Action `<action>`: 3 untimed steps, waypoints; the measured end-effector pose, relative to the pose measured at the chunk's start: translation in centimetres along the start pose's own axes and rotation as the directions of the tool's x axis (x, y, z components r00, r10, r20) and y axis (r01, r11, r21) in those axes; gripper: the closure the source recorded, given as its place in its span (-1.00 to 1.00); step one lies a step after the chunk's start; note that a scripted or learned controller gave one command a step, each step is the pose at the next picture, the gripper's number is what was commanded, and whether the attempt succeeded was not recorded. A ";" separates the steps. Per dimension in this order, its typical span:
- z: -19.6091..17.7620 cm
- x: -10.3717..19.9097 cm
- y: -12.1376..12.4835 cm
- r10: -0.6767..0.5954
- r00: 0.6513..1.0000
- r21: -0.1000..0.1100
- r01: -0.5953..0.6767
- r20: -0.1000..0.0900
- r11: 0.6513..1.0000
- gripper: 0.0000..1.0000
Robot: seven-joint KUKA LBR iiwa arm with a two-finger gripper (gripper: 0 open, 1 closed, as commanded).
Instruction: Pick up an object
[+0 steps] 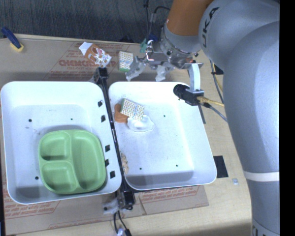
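In the right bin (186, 146), near its far left corner, lies a small pile: a checked packet (131, 108) on top of an orange piece (119, 115), with a white lump (140, 124) just in front. My gripper (147, 74) hangs over the bin's far rim, behind the pile and apart from it. Its two grey fingers (133, 73) are spread open with nothing between them.
A green divided plate (72, 160) lies in the left bin (19, 112). Behind the bins on the cardboard lie an orange-and-white snack wrapper (94, 55) and a small pale packet (125, 60). A blue-and-yellow tool (12, 39) rests at the far left corner.
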State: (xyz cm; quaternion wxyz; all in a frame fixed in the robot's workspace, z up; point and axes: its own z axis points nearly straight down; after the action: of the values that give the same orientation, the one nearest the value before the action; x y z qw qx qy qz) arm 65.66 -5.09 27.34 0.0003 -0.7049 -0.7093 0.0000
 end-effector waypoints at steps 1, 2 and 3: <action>1.5 -0.4 0.0 0.001 1.000 0.004 -0.001 0.001 1.000 -1.00; -1.5 0.7 0.0 0.000 1.000 0.000 0.000 0.000 1.000 -1.00; 0.9 -3.6 -0.1 0.001 1.000 0.003 -0.001 0.001 1.000 -1.00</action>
State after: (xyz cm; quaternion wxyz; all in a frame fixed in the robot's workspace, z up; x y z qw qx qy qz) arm 65.62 -8.66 26.44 0.0010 -0.7053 -0.7089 0.0016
